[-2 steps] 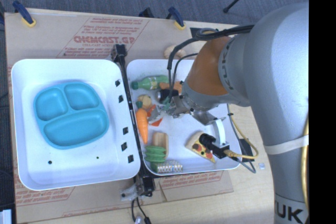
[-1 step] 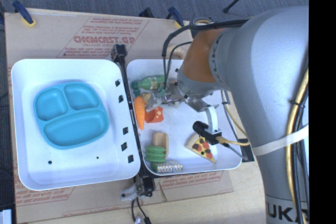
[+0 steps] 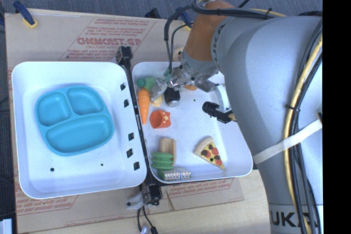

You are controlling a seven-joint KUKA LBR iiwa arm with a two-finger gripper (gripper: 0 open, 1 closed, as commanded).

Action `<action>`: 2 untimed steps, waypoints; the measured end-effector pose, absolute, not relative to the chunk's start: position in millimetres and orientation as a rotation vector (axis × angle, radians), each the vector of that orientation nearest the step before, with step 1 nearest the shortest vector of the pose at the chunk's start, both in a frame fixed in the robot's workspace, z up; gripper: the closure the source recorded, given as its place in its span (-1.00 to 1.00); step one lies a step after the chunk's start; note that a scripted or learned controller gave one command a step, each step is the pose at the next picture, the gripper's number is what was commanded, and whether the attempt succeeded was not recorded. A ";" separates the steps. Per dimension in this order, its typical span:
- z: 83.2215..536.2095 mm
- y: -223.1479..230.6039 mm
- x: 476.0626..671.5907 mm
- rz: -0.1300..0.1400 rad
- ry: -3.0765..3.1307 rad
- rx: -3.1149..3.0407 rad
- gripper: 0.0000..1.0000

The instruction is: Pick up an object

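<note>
- Two shallow white bins are seen side by side on the worktop (image 3: 49, 30): the left bin (image 3: 22, 118) carries a blue three-part plastic plate (image 3: 74, 119), the right bin (image 3: 236, 145) a scatter of toy foods.
- The hand (image 3: 171, 86) is lowered at the right bin's upper left, close to an orange plastic carrot (image 3: 143, 106) and a green toy vegetable (image 3: 146, 83).
- The step in hand is judged to be the reach; a grasp is still called for.
- Whether the hand is open or closed cannot be told, since the wrist covers it.
- A pizza-slice toy (image 3: 209, 152) lies well apart.
</note>
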State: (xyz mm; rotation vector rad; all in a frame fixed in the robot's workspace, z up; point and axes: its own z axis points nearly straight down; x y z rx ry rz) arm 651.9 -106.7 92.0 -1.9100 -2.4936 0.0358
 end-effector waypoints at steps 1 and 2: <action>106.5 -100.3 657.0 0.012 -2.506 -1.902 1.00; 257.5 -102.0 583.7 0.001 -2.287 -2.154 1.00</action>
